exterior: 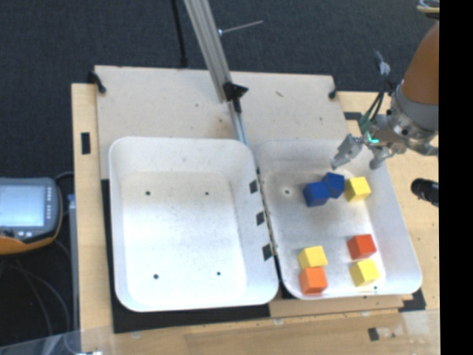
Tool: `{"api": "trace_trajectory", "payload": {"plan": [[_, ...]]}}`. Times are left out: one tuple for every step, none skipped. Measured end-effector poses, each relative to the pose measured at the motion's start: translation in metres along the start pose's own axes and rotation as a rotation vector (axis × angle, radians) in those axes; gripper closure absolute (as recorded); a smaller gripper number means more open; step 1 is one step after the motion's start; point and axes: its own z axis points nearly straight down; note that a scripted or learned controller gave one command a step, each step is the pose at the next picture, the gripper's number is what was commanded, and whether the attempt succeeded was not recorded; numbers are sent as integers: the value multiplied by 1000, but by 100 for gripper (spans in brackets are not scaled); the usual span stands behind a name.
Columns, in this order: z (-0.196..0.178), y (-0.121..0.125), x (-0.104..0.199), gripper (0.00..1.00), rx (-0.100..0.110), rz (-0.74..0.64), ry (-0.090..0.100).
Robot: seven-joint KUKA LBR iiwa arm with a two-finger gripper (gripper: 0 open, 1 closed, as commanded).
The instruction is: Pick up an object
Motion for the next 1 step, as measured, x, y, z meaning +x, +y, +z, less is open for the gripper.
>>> {"api": "trace_trajectory", "payload": {"plan": [[-11,1,-1,100,-3,-1,-1]]}}
